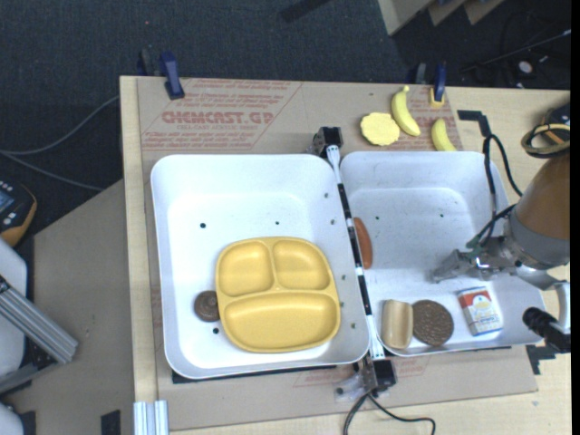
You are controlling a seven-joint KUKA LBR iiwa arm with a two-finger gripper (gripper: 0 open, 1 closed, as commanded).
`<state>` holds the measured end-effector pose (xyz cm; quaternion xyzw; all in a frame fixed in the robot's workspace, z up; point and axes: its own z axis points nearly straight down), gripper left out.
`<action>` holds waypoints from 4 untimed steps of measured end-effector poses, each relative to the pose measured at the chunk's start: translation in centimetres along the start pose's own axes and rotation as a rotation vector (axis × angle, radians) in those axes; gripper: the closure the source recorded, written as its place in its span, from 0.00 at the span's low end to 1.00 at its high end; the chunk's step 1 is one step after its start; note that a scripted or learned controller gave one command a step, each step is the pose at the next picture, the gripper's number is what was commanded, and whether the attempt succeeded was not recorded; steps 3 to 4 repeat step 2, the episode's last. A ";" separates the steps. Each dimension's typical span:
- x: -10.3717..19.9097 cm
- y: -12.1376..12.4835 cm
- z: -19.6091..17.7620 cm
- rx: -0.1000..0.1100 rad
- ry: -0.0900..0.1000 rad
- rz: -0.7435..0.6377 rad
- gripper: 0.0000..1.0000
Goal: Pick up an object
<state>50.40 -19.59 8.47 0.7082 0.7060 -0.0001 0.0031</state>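
Approaching: the arm reached in from the right over the right bin; gripper low above the bin floor, nothing between its fingers; whether spread or closed could not be told.
Candidate object: small red-and-white carton, lying flat on the bin floor.
Carton relative to gripper: just below and slightly right in view, near, apart.
Other contents: brown round disc and tan cylinder, touching, at the bin's near edge.
Technique (judgement): centre over the carton, straddle its narrow side, descend vertically, close before lifting.
Risk (judgement): the flat carton may slip out.
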 end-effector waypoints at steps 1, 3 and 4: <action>-2.0 7.5 0.0 0.004 0.009 -0.006 0.00; -2.4 -2.7 0.0 0.010 0.015 -0.004 0.00; -2.4 -2.7 0.0 0.010 0.015 -0.004 0.00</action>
